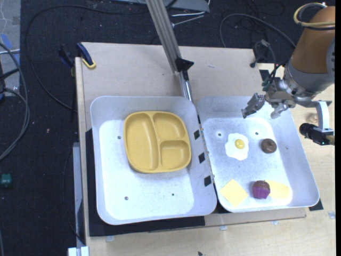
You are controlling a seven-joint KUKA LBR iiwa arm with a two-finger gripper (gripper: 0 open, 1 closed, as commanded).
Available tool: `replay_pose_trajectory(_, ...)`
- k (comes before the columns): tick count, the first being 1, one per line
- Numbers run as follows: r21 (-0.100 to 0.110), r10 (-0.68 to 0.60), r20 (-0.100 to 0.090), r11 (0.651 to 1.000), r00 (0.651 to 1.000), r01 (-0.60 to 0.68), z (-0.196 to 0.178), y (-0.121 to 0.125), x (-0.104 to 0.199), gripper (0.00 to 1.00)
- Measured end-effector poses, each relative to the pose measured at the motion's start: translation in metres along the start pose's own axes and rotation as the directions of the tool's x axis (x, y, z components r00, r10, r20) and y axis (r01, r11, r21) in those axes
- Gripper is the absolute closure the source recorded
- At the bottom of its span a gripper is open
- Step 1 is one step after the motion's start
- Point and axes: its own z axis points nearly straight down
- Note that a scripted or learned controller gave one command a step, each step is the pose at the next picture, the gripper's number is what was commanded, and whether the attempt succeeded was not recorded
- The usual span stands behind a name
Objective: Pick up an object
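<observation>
The right bin [298, 159] holds a fried egg [237, 145], a small brown donut [268, 145], a purple round item [260, 189], a yellow cheese slice [234, 192] and a pale yellow piece [280, 191]. My gripper [265, 111] hangs over the bin's back part, above and behind the egg and donut. It is open, its two fingers spread wide with nothing between them.
The left bin [106, 185] holds a yellow divided plate [157, 141]. A slanted metal pole [168, 36] rises from between the bins' back corners. Black clips [202, 156] sit along the seam between the bins. Cables lie on the dark floor around the bench.
</observation>
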Motion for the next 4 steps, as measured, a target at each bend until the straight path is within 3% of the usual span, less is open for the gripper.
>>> replay_pose_trajectory(2,0.003,0.002,0.000,1.000,1.000,-0.002,0.125,-0.003,0.000,0.00)
replay_pose_trajectory(3,0.001,0.002,0.001,1.000,1.000,-0.002,0.135,-0.003,0.000,0.00)
replay_pose_trajectory(4,-0.004,0.002,0.003,1.000,1.000,-0.002,0.123,-0.001,-0.001,1.00)
